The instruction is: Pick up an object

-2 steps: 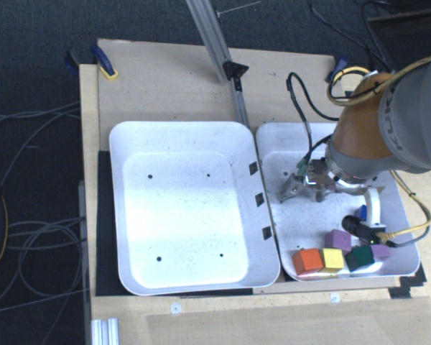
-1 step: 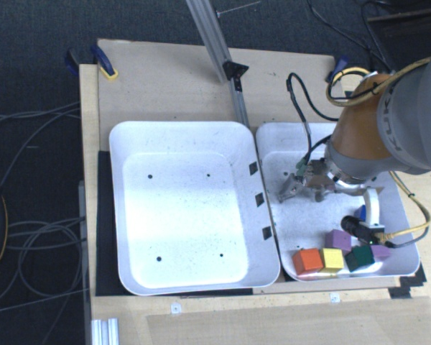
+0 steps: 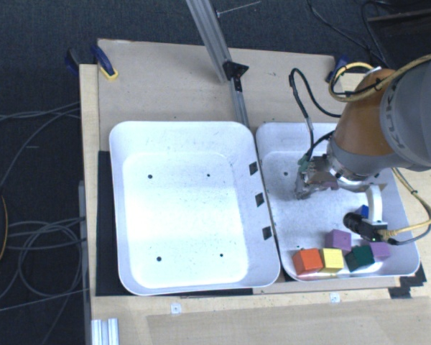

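Note:
My gripper (image 3: 304, 184) hangs low over the middle of the right bin (image 3: 284, 214), its dark fingers pointing down at bare bin floor. Nothing shows between the fingers, which look close together. Along the bin's near edge lie several small blocks: an orange one (image 3: 308, 261), a yellow one (image 3: 333, 259), a dark green one (image 3: 359, 258), and two purple ones (image 3: 340, 238) (image 3: 381, 249). The blocks lie well below and to the right of the gripper, apart from it.
The left bin (image 3: 179, 203) sits beside the right one, with small black clips on the shared wall (image 3: 262, 200). A slanted metal pole (image 3: 212, 31) rises from the bench's back. Cables loop near the arm's wrist (image 3: 309, 113). A black fixture (image 3: 363, 225) hangs off the arm above the blocks.

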